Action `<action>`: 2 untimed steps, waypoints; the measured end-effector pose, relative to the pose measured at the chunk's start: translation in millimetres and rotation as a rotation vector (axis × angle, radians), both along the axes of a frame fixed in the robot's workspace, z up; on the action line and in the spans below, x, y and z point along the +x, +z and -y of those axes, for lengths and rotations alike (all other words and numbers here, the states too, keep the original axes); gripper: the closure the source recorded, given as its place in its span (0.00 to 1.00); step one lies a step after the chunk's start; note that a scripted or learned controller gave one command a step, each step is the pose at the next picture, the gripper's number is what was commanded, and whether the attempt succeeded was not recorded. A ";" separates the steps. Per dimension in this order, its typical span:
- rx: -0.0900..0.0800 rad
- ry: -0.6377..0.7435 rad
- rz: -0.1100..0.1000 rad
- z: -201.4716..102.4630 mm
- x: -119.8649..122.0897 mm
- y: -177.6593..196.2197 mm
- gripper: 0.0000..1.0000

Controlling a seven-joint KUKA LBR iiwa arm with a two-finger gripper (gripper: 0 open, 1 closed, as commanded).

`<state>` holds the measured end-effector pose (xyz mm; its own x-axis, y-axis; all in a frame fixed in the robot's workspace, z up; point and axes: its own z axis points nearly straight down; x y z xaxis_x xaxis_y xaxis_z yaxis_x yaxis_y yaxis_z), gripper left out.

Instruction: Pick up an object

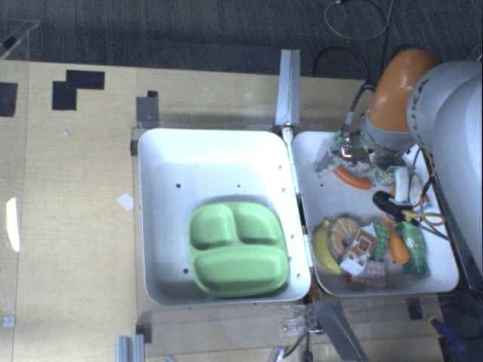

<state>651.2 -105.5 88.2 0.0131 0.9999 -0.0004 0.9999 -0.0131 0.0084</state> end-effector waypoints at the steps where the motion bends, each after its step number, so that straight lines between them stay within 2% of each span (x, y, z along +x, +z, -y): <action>1: 0.002 0.001 0.009 -1.8 3.0 13.7 1.00; 2: 0.000 0.008 0.000 -57.6 19.2 157.8 1.00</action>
